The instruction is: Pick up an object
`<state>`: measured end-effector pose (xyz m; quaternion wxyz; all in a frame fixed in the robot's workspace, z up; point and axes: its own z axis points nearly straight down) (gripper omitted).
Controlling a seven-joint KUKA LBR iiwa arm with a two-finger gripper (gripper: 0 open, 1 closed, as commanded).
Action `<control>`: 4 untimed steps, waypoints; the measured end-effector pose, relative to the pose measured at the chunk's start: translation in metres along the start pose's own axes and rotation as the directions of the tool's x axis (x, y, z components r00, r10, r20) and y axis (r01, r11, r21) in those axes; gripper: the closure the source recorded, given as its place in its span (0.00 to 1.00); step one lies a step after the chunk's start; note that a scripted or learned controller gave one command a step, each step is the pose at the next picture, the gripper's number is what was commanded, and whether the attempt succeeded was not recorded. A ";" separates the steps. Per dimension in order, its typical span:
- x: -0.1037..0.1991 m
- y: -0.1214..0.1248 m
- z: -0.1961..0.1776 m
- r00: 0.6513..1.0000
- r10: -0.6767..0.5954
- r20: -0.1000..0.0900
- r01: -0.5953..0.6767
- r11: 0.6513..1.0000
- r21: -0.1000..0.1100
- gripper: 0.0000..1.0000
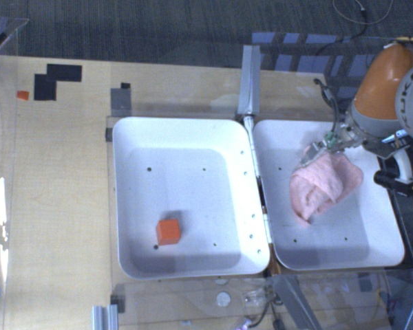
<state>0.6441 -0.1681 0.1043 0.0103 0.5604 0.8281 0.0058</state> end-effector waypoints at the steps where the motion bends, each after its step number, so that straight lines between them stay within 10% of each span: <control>1: 0.078 -0.051 0.011 1.000 0.026 -0.002 -0.026 1.000 0.006 0.00; 2: 0.096 -0.078 0.009 0.998 0.068 -0.005 -0.068 0.998 0.012 0.00; 3: 0.093 -0.026 0.012 0.974 0.225 0.000 -0.225 0.974 0.006 0.00; 4: 0.154 -0.019 -0.084 0.925 0.380 -0.002 -0.379 0.925 0.015 0.00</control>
